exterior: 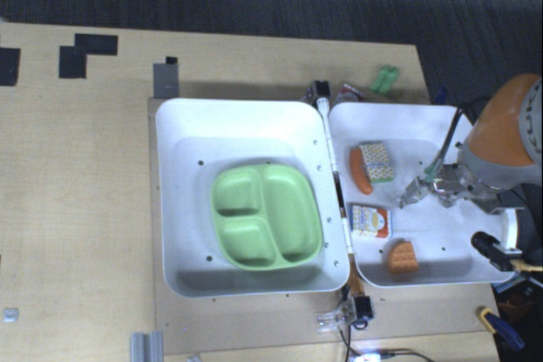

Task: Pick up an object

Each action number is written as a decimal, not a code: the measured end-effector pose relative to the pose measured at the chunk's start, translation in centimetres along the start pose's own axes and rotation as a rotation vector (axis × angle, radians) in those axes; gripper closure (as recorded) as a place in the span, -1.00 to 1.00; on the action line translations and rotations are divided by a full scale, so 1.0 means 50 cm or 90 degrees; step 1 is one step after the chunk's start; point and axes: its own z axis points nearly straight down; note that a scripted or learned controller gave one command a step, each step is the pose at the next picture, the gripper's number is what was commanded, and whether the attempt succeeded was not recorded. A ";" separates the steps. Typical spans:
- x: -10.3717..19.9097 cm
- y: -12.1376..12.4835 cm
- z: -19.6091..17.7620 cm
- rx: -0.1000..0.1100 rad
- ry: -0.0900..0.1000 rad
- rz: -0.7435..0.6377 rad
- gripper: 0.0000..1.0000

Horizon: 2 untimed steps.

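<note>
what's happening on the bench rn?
The arm reaches into the right bin from the right, with its gripper low over the bin floor. Nothing shows between its fingers. Lying loose nearby are an orange sausage, a sponge, a small carton and an orange block. The left bin holds a green divided tray. Nothing is picked up yet.

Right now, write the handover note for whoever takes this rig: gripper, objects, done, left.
Gripper: low in the right bin, nothing seen between its fingers; open or shut unclear.
Objects, right bin: orange sausage-shaped piece touching the patterned block at upper left; small printed carton lower left; orange wedge by the near wall.
Left bin: green divided plate.
Done: no pick visible.
Left: grasp and lift one object.
</note>
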 end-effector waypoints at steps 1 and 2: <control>0.121 -0.049 -0.002 -0.002 0.000 -0.001 -1.00; 0.120 -0.045 -0.025 -0.005 -0.001 -0.001 1.00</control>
